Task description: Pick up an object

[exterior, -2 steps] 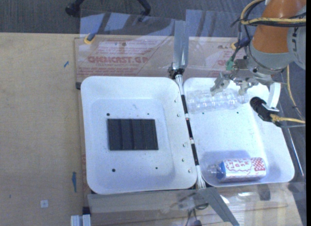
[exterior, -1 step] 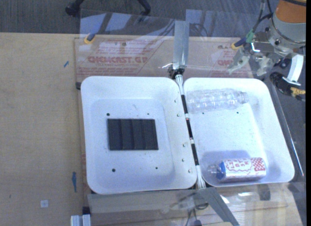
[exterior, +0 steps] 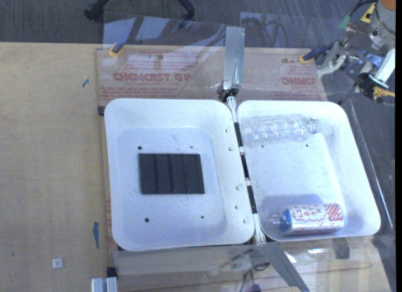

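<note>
Arm's tool (exterior: 370,46) sits at upper right of frame, outside the bins; finger state unclear. Clear crumpled plastic bottle (exterior: 279,128) lies sideways along right white bin's (exterior: 358,159) upper edge.

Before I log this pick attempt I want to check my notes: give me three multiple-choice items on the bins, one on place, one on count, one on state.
1. Where does the dark ribbed block lie?
A. left bin
B. right bin
C. on the bench

2. How many things lie in the right bin?
A. one
B. two
C. three

3. How does the clear plastic bottle rest?
A. upright
B. leaning on the block
C. on its side

Key: 1 A, the block sits on the left bin's floor. 2 B, the clear bottle and a red-and-white patterned bottle. 3 C, its length runs along the bin's far wall.
</note>
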`<move>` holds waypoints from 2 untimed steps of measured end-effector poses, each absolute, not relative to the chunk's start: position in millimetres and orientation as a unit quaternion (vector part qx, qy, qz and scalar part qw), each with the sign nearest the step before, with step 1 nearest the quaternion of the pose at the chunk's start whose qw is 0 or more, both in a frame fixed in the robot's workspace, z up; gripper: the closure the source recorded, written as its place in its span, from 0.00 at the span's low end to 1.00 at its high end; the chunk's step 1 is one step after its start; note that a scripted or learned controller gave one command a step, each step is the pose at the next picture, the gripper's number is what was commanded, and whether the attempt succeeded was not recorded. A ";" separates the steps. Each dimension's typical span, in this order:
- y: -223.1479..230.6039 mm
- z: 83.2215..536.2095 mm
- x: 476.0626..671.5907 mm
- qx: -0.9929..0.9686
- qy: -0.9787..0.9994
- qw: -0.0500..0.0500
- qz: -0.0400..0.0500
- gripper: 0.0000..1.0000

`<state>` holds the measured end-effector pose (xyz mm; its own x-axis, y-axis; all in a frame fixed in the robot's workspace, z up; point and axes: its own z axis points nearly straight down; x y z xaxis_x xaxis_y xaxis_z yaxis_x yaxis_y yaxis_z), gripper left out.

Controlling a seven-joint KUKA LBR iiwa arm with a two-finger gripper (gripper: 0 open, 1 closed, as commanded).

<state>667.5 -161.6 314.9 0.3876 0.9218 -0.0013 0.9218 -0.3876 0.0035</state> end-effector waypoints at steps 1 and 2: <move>-119.3 166.5 647.4 0.900 0.436 -0.001 -0.001 0.00; -104.2 173.9 600.2 0.904 0.427 -0.001 -0.001 0.00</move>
<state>600.2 -104.2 173.9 0.6354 0.7722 -0.0010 0.7722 -0.6354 -0.0034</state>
